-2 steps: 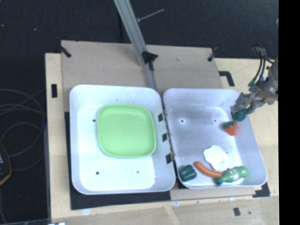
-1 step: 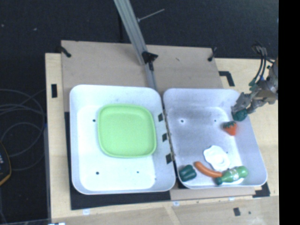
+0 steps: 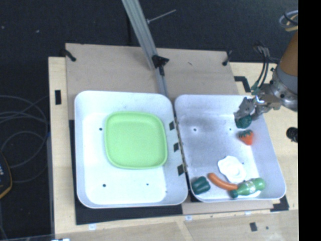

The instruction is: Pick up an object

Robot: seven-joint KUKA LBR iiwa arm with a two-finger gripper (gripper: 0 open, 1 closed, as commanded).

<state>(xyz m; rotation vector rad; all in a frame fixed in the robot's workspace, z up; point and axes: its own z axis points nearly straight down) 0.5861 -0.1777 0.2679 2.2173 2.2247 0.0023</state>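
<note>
Pale worktop (image 3: 60,134), two white bins; the right bin (image 3: 200,119) holds the clutter. At its two o'clock the claw (image 3: 247,115) hangs over a dark green piece (image 3: 244,120) — clamped or not, I cannot tell. An orange piece (image 3: 246,137) lies just beside — best lift straight, slowly.

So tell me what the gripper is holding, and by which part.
It cannot be told. The two-finger gripper sits over a small dark green object at the right bin's upper right, but the view is too blurred to show a grasp.
</note>
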